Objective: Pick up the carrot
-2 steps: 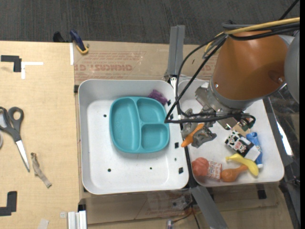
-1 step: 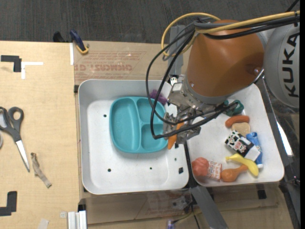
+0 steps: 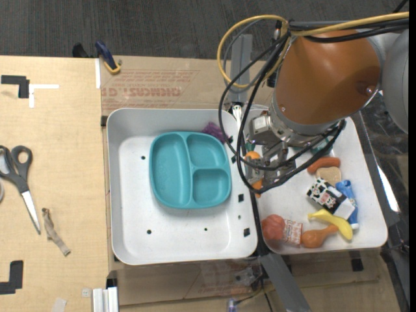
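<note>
Arm (image 3: pixel 325 64) fills upper right of frame, wrist low over the left edge of the right bin (image 3: pixel 370 236). Gripper (image 3: pixel 260 164) sits mid-frame under cables; whether it is parted or closed, cannot tell. Carrot: probably the orange bits (image 3: pixel 257 184) just beside the gripper, mostly hidden. No grasp visible, so pickup judged not done. Left bin (image 3: pixel 123 226) holds teal divided plate (image 3: pixel 190 169).

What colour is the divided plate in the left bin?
Teal, seen plainly in the camera view: the divided plate.
</note>
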You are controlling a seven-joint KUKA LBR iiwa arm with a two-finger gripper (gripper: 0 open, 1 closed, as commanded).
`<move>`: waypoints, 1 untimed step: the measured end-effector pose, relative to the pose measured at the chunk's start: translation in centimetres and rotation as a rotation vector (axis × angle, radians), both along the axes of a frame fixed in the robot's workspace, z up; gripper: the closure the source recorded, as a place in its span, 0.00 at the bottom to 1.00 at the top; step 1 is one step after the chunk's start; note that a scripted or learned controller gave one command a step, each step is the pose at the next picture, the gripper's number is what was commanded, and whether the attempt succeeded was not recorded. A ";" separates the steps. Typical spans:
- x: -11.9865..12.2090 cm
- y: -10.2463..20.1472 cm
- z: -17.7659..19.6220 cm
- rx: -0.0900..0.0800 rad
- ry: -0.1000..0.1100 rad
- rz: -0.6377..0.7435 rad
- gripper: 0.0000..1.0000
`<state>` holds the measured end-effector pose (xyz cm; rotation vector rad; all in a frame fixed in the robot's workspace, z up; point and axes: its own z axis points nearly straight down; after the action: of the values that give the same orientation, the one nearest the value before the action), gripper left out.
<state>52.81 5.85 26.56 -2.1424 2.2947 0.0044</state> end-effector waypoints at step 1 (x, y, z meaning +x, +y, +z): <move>0.1 0.0 0.8 0.004 0.000 -0.006 1.00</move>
<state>52.90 5.89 27.38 -2.1343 2.2990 0.0093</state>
